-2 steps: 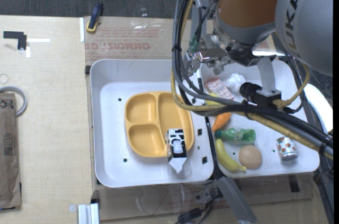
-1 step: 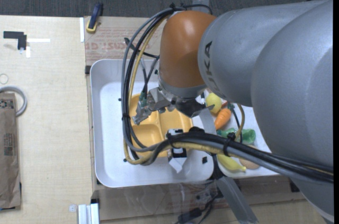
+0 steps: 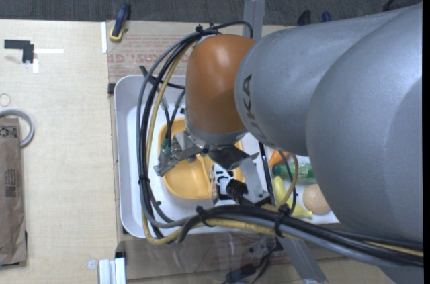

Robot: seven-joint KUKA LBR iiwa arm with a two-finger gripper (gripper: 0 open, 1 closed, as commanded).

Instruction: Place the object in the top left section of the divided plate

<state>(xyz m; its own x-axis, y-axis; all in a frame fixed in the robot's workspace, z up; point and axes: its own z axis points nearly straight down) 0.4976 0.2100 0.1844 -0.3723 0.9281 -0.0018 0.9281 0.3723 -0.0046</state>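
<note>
The shallow white bin (image 3: 129, 162) contains one yellow plastic divided plate (image 3: 183, 185). The plate lies flat on the bin floor. The bin's rounded left wall runs just left of the plate.

The grey arm with the orange band (image 3: 215, 84) stands directly over the plate. The gripper (image 3: 193, 158) is low over the plate's centre. The wrist hides it from above, so it cannot be told whether it is apart, together or clamped on anything.

Only the left and lower parts of the plate are exposed. The dividers and the top left section are covered by the wrist. The position of the object to be placed therefore cannot be told.

Right of the plate, four items lie close together on a white floor:
- a small orange item (image 3: 275, 157), nearest the plate;
- a green item (image 3: 302, 172), just right of the orange one;
- a yellow elongated item (image 3: 279, 190), below the orange one;
- a beige rounded item (image 3: 316, 199), farthest right of the plate.

The arm hides whether these four lie in the same bin as the plate.

Outside the bin, a blue-and-yellow clamp (image 3: 119, 22) lies up and left of the plate. A brown paper bag (image 3: 10, 195) lies far left of the plate on the pale wooden bench (image 3: 64, 128).
</note>
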